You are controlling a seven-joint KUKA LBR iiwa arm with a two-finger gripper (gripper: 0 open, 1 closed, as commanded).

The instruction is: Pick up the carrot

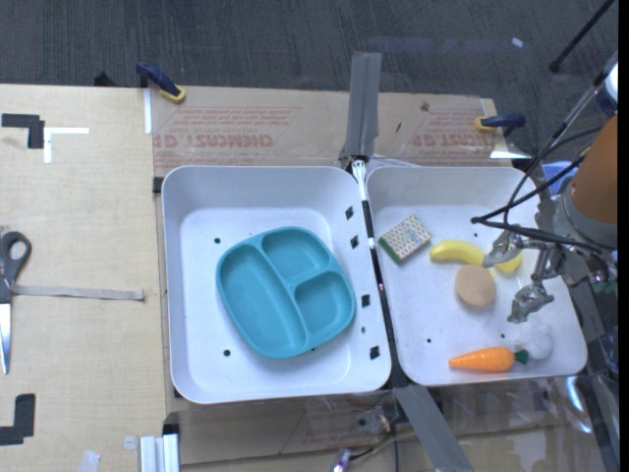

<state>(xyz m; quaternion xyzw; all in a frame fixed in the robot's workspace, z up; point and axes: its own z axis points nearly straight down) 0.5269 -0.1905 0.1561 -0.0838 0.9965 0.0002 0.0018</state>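
The carrot (pixel 484 360) lies at the lower right of the frame, on the floor of the right bin (pixel 413 347) near its front edge, long axis running left to right with the green top pointing right. Just beside that top sits a small white lump (pixel 540 341). The tool (pixel 516 279) hangs above and a little to the right of the carrot, apart from it, its two fingers spread fairly wide with nothing between them. The arm (pixel 590 190) leans in from the right edge. I'd say it needs to drop toward the front of the bin. A yellow banana (pixel 455 253), a tan round piece (pixel 476 287) and a checkered block (pixel 405 237) sit further back; a blue plate (pixel 285 291) fills the left bin (pixel 187 293).
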